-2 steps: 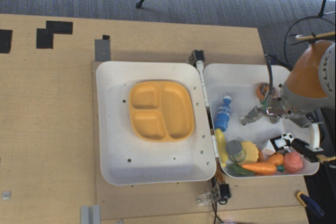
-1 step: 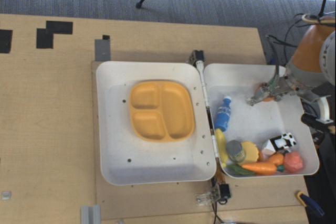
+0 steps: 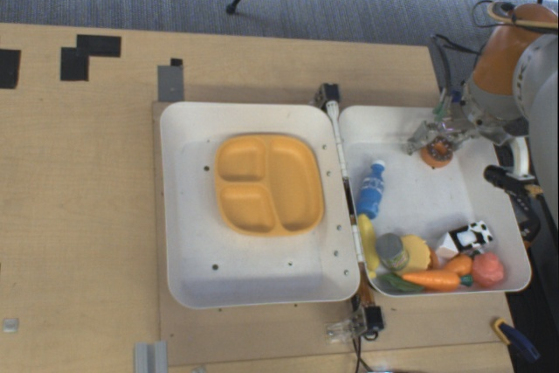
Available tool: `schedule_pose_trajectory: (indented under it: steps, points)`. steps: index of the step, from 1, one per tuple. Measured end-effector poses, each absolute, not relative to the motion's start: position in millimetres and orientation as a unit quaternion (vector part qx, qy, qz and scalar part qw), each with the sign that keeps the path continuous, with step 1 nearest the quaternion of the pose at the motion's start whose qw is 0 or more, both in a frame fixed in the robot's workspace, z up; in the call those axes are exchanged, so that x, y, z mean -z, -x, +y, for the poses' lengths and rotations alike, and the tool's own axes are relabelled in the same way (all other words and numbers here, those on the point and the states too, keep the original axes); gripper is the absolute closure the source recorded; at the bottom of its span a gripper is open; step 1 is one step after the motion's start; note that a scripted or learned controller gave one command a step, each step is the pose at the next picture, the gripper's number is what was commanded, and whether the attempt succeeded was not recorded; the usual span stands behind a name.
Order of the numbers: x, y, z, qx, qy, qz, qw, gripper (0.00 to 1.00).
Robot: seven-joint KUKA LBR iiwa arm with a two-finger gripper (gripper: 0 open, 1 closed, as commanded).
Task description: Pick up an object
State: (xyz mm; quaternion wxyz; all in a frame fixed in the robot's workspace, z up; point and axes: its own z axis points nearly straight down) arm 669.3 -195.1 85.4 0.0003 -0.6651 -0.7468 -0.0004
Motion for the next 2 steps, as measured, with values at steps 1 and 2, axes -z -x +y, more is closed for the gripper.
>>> schedule_pose_trajectory:
  steps: [1,2]
  points:
    - [-97,-671.3,-195,0.0016,0.663,-0.749,-0.004,1.0]
    - [-180,-669.7,-119,0.0015,0.786,-0.618,-0.001,1.0]
